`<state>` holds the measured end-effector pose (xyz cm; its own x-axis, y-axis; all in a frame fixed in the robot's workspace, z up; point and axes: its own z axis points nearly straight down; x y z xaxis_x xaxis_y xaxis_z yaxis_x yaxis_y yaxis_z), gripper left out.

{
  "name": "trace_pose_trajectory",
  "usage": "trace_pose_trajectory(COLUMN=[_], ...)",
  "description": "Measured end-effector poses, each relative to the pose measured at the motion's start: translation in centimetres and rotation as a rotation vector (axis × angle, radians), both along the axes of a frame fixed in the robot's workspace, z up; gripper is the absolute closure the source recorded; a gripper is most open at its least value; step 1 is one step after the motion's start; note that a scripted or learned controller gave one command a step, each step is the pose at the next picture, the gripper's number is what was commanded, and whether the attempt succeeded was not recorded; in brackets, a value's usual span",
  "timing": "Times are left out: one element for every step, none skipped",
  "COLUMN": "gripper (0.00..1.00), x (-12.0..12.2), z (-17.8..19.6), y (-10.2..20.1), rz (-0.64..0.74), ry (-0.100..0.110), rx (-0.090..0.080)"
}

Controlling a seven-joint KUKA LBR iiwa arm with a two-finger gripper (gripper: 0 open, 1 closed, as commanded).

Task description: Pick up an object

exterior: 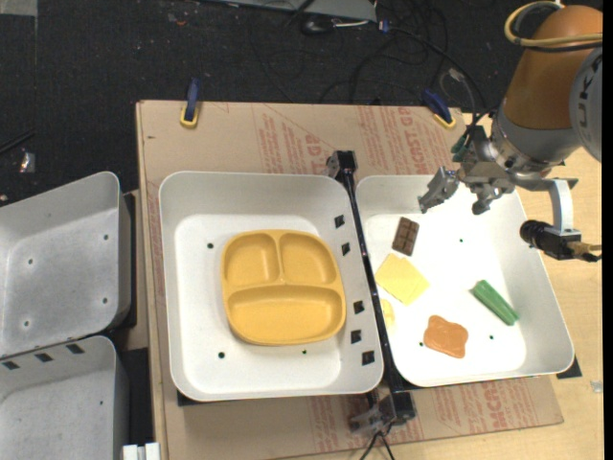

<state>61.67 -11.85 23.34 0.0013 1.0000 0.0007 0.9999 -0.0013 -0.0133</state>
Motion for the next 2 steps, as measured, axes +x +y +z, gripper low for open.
trace_pose_trajectory(gripper=[0.0,0.0], x=[0.2,0.7], z=[0.8,-5.5], y=[0.0,0.0], rz=[0.002,0.001], ry=[-0.013,-0.008], rx=[-0.001,-0.001])
